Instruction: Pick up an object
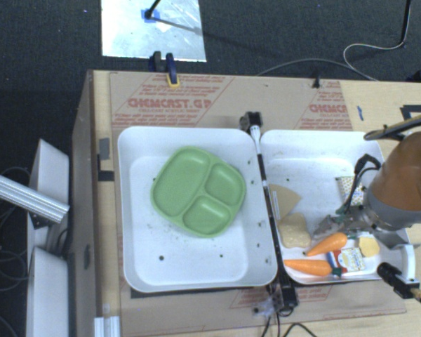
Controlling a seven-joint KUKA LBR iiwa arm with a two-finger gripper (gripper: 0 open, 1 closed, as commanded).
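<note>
Carrot point(327, 243) beside gripper point(337, 222)

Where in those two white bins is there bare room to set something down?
Left bin: bare floor rings the green plate, widest along the near edge. Right bin: the far half is bare. Its near end is crowded with two carrots, pale pieces and the gripper.

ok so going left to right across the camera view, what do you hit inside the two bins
green divided plate in the left bin → the divider where the two bins meet → beige wedge in the right bin → lower carrot → small yellow piece → the arm's orange band
</note>
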